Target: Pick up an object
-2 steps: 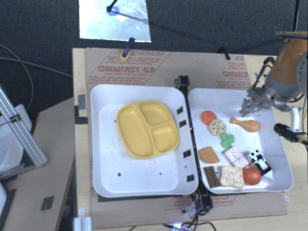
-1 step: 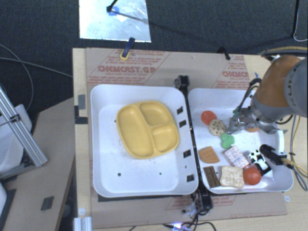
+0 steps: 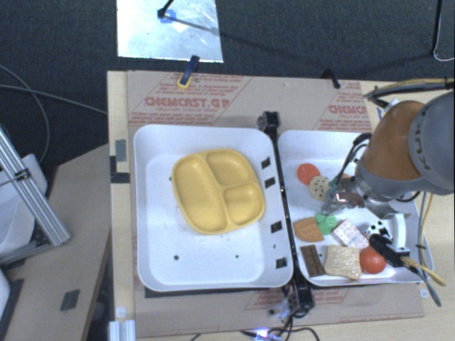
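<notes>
Cardboard-covered tabletop (image 3: 213, 101), two white bins: left bin (image 3: 153, 190) holds a yellow divided plastic tray (image 3: 217, 190), right bin (image 3: 313, 144) toy food; my jaws (image 3: 335, 199), spread indeterminable, hover above the small green plastic piece (image 3: 327, 223), judged light, rigid, slippery, best pinched across its flanks.

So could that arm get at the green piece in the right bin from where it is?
Probably yes. The gripper hangs just above the green piece in the right bin, with nothing lying over it. An orange piece and a pink-and-white block crowd its sides, so a clean grab may be awkward.
</notes>
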